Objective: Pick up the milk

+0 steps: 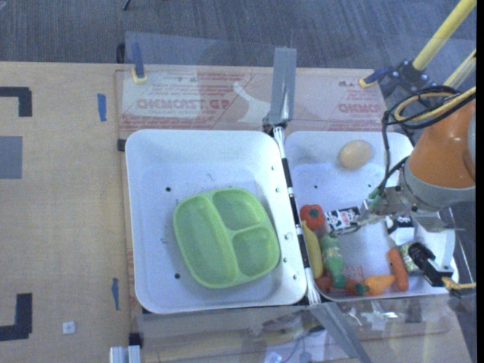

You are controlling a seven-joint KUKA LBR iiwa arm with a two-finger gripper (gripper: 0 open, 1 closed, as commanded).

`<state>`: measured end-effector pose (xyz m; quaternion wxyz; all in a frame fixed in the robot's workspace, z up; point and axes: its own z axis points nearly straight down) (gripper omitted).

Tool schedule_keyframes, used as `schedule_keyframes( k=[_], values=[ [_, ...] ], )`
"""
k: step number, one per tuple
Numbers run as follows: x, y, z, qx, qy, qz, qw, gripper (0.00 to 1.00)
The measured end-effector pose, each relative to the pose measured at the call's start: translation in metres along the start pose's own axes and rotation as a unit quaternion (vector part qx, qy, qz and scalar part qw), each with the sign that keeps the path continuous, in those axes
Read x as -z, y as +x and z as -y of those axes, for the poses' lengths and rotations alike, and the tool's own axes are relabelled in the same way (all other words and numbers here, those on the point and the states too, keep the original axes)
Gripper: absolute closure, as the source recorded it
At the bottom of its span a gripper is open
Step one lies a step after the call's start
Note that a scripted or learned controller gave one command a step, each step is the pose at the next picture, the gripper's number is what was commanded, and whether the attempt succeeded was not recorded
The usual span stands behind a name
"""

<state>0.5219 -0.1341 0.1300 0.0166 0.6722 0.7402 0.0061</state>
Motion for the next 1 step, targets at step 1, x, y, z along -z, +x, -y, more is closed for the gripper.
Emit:
schedule_keyframes(
  k=[1],
  values=[
    [0.0451, -0.0293, 0.0426, 0.072, 0.015, -0.009, 0.9972, 1.0]
  ],
)
